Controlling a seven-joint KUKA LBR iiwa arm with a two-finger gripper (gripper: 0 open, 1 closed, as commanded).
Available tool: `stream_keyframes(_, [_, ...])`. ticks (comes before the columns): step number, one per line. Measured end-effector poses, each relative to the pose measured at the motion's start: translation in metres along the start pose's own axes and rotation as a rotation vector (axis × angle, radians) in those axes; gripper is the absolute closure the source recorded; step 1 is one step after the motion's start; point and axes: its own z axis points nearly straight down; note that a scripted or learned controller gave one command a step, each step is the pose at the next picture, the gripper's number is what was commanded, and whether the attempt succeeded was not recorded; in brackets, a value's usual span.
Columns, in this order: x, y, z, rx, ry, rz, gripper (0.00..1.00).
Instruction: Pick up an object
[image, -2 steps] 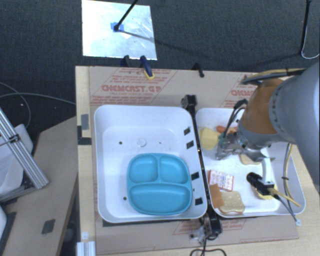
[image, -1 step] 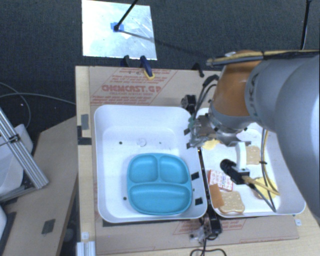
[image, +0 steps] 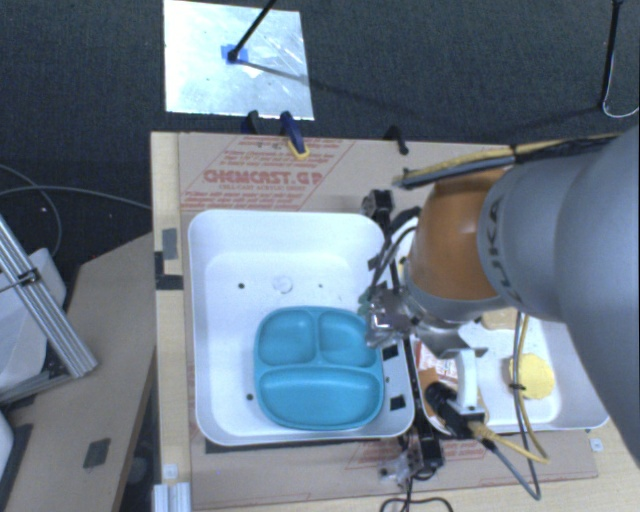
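Left white bin (image: 225, 300) holds 1 blue divided plate (image: 318, 368) with 3 compartments, lying flat toward the bin's near right corner. Grey arm (image: 560, 230) with orange band (image: 450, 245) comes in from the right, wrist low over the wall between the 2 bins. Gripper (image: 383, 325) sits just at the plate's right rim; jaw opening cannot be made out, nothing visibly held. Right white bin (image: 575, 410) has a yellow object (image: 537, 377) and other partly hidden items. Cardboard sheet (image: 270, 170) under the bins.
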Motion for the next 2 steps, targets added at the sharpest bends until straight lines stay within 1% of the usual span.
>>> stream_keyframes(1, [0.045,0.022,0.036,-0.003,-0.001,0.0,1.0])
stream_keyframes(2, [0.066,0.007,0.08,-0.024,-0.002,0.011,1.0])
